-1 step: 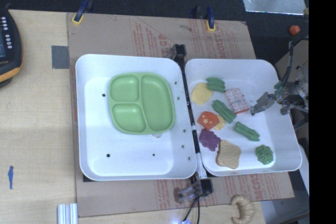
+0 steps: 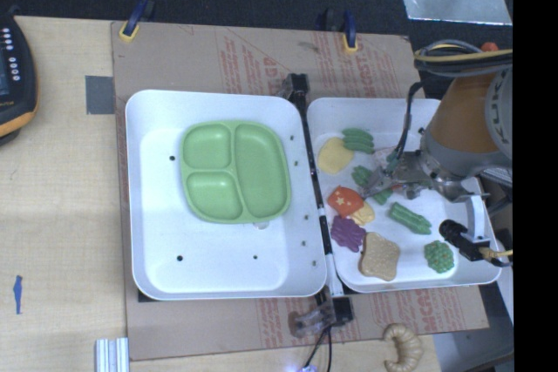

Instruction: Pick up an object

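Note:
My gripper [image 2: 373,180] hangs low in the right bin [image 2: 475,274], near its middle, reaching in from the right. Toy foods lie around it. A yellow piece [image 2: 334,156] and a dark green piece [image 2: 357,139] sit just behind it. In front of it lies a red piece [image 2: 346,199] with a small yellow piece [image 2: 364,213] beside that. A green pickle [image 2: 409,218] is to the gripper's right front. Nearer the front edge are a purple piece [image 2: 347,233], a tan toast slice [image 2: 380,256] and a green broccoli [image 2: 438,256].
The left bin [image 2: 157,257] holds a light green divided plate [image 2: 235,170]. A black handset [image 2: 13,78] lies at the bench's left edge. A tan curled toy [image 2: 403,346] rests on the cardboard in front of the right bin.

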Action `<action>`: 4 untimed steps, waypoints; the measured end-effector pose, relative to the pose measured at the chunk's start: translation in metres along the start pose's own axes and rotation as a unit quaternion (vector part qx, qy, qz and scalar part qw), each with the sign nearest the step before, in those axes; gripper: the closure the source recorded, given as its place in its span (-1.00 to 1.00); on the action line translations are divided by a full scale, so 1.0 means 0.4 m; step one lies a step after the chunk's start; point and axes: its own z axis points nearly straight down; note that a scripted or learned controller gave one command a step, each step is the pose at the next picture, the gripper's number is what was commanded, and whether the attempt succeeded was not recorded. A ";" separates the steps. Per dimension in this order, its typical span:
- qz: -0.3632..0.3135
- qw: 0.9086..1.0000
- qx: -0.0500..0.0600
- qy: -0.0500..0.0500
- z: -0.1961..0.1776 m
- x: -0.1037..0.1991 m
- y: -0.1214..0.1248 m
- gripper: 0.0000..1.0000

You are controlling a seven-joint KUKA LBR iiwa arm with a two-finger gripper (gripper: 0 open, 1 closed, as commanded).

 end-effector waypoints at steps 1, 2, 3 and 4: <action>0.002 1.000 -0.003 -0.002 -0.046 -0.011 0.002 1.00; 0.000 1.000 -0.003 -0.003 -0.071 -0.013 0.002 1.00; -0.001 1.000 -0.003 0.001 -0.264 0.215 -0.215 1.00; 0.001 1.000 -0.008 -0.002 -0.383 0.309 -0.044 1.00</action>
